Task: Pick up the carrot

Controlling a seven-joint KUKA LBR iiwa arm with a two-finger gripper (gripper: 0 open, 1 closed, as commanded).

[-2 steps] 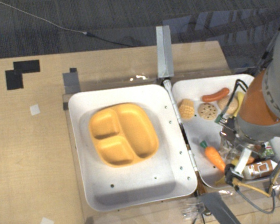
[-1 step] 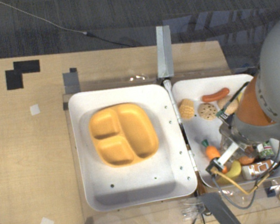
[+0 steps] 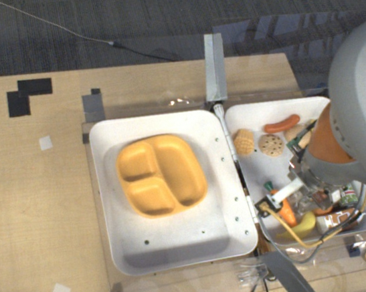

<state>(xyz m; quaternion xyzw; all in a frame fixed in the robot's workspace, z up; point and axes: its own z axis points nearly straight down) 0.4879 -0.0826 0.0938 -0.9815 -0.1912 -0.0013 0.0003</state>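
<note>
The carrot (image 3: 286,214), small and orange, lies near the front of the right bin (image 3: 312,102), touching a yellow banana (image 3: 303,225). My gripper (image 3: 313,192) hangs low over the front of this bin, just right of the carrot and above it. The grey arm and its orange band cover the bin's right part. Nothing can be seen held in the gripper.
A yellow divided plate (image 3: 161,174) sits in the left bin (image 3: 177,247). At the back of the right bin lie a waffle-like snack (image 3: 243,142), a round cookie (image 3: 271,144) and a reddish sausage (image 3: 281,124). More small items crowd under the gripper at the front right.
</note>
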